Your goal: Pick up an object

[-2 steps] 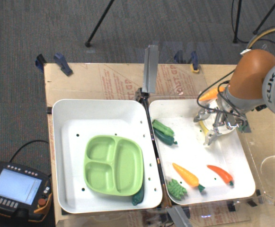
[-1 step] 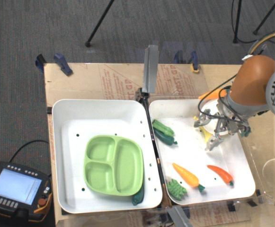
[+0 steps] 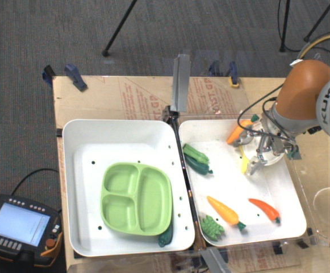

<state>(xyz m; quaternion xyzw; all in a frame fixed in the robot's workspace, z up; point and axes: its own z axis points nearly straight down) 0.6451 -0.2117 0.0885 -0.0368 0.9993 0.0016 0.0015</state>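
Note:
My gripper (image 3: 253,165) hangs low over the upper right part of the right bin (image 3: 292,186), under the orange band of the arm. A small yellow piece (image 3: 245,164) lies right beside its tip, on the left; whether they touch is unclear. An orange carrot-like piece (image 3: 235,134) lies just up and left of the gripper, near the bin's back wall. Further forward in the same bin lie a carrot (image 3: 224,210), a red chili (image 3: 265,209), a green leafy piece (image 3: 212,227) and a dark green vegetable (image 3: 196,158) near the left wall.
The left bin (image 3: 76,152) holds a light green divided plate (image 3: 136,198), with a dark green item (image 3: 165,238) at its front right corner. A cable loops off the wrist (image 3: 250,114). A grey post (image 3: 180,87) stands behind the gap between the bins.

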